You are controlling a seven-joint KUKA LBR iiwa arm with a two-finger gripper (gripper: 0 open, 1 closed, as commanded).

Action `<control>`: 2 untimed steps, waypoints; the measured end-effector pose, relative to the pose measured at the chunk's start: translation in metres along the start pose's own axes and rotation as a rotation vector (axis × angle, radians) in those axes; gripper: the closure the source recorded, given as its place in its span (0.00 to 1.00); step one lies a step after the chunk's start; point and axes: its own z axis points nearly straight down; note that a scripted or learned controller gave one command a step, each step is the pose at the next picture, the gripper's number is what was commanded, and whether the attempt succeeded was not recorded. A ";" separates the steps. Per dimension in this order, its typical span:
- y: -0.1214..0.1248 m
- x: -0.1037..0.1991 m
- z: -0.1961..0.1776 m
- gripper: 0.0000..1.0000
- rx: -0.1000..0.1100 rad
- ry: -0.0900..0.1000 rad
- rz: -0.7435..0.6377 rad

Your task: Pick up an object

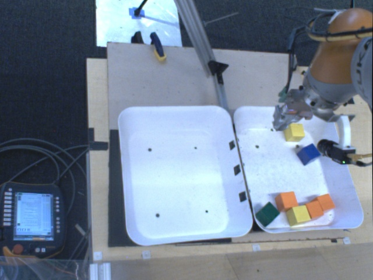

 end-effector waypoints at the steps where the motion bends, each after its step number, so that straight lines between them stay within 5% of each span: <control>1: 0.009 0.051 -0.013 1.00 -0.003 0.000 -0.001; 2: 0.026 0.103 -0.019 1.00 -0.003 0.001 -0.001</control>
